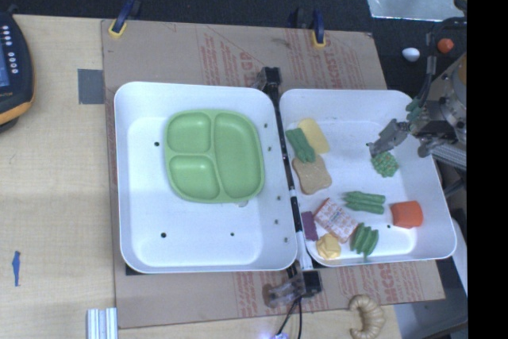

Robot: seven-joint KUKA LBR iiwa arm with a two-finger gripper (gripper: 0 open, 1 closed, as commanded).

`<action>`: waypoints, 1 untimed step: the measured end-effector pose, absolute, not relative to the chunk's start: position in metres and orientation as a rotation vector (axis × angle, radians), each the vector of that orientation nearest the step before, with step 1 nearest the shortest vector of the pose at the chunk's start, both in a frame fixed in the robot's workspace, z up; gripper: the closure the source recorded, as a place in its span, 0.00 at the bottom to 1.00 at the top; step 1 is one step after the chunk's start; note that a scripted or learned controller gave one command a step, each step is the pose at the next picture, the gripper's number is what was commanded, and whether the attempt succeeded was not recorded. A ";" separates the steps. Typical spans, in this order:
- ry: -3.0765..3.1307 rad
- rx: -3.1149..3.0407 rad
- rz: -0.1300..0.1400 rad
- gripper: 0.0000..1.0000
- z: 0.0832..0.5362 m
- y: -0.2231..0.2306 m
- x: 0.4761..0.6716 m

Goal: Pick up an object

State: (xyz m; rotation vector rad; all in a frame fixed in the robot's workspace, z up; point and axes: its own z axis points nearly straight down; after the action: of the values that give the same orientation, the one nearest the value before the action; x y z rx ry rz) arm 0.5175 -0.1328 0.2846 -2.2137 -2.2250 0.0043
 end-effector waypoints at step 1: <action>-2.223 -2.211 0.009 0.00 0.135 -0.151 0.535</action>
State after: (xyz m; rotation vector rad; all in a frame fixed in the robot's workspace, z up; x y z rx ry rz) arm 0.5355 -0.1510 0.1352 -2.2110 -2.2230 0.0089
